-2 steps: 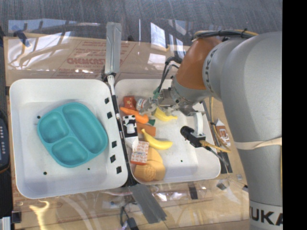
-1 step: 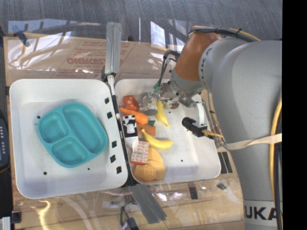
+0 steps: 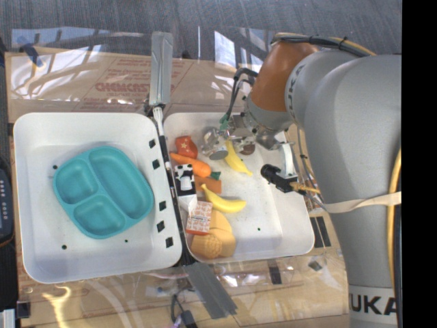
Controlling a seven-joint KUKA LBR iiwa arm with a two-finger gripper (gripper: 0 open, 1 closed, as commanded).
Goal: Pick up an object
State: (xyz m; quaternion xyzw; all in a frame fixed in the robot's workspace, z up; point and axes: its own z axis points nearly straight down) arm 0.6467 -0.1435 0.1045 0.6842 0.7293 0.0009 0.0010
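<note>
That big grey arm with the orange band is what's closest to the lens, coming in from the right and hanging over the right bin.

The gripper sits low over the bin's upper part, metal fingers pointing toward the left. There's some gap between the fingers as far as I can make out, and nothing is pinched in there, so I'd call it spread but empty-handed.

The thing this pick hinges on, I reckon: a small banana lies just beside the fingers, on their lower right, practically touching. Its long axis runs on a slant from upper left to lower right, so the jaws would want to close across that line, not along it. That's my guess at the target.

Going further out: a red piece sits just left of the gripper, with a carrot below it. Then a black-and-white block, a second, bigger banana lying almost level, a little printed packet, and a tan bread-looking lump at the near edge. They're all crowded along the bin's left wall, a lot of them touching.

The left bin has a teal divided plate, well apart from the action. With the pile that tight, nudging a neighbour seems the likely way to flub it.
</note>
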